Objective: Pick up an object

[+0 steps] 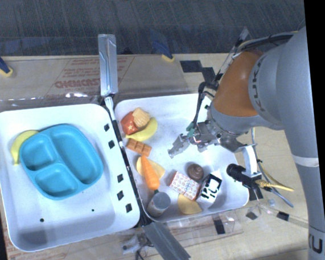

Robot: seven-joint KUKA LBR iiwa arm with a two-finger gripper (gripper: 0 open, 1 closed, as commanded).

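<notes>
Robot lab, taped cardboard bench [60, 79], 2 white bins [8, 187], industrial arm [284, 86]

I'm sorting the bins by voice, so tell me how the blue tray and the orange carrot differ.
The blue tray is broad and divided into compartments; the orange carrot is narrow and solid. The tray lies in the left bin beside a yellow piece; the carrot lies in the right bin amid crowded items. Both lie flat, untouched.

Red printing is showing on the brown cardboard sheet [72, 78] lying under the bins, well away from the jaws, toward the far left corner of the bench. The large word is appearing to start with "CHEM", but its ending and the smaller lines above it are blurring too much to read. Just below the jaws, a black and white card [210, 187] is carrying bold marks that cannot be read.
</notes>
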